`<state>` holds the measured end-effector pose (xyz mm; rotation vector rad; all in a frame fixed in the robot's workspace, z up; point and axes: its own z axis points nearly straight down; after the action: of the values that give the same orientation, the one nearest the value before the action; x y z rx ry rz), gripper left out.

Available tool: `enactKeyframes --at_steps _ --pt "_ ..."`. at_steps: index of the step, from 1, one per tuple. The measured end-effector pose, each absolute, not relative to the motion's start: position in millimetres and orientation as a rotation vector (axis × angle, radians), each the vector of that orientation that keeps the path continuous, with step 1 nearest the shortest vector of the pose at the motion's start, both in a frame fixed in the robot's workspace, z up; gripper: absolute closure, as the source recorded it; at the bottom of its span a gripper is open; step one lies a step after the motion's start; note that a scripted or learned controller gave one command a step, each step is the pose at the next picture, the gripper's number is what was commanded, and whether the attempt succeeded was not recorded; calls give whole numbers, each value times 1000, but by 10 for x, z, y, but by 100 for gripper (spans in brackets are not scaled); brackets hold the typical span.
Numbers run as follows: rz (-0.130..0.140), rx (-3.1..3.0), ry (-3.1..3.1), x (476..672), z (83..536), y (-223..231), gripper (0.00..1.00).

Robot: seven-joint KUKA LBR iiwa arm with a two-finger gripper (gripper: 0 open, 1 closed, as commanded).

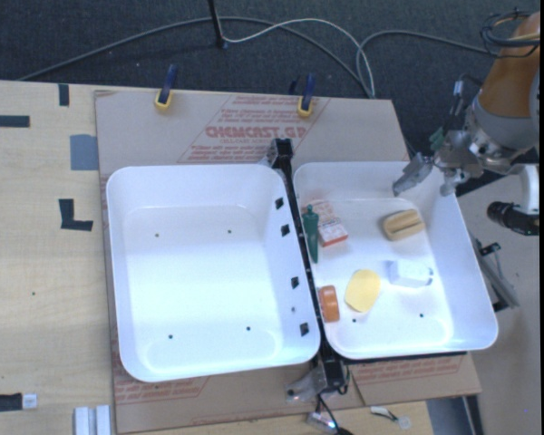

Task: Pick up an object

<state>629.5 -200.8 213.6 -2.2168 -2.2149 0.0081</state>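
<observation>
Hand (426, 178) hovers above right bin's (467, 270) far rim, fingers apart.

I see my gripper (426, 175) at the right bin's (462, 333) upper right rim, above the tan block (402, 224); yellow piece (363, 290) lower down.

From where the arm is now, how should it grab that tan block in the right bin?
Take the tan block across its short width, coming straight down from above. It lies flat on the floor of the right bin, its long side running roughly left to right with bare floor on both long sides, so the fingers probably have room there. The gripper hovers just up-right of it.
</observation>
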Motion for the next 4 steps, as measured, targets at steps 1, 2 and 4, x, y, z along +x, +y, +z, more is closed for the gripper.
enactKeyframes --at_steps 1,2,4 --pt "0 -2220 -2222 6314 2188 -2005 0" --pt "4 -2218 -2220 6354 1750 -2000 0" --pt "-1 -2223 -2225 6281 905 -2067 0"
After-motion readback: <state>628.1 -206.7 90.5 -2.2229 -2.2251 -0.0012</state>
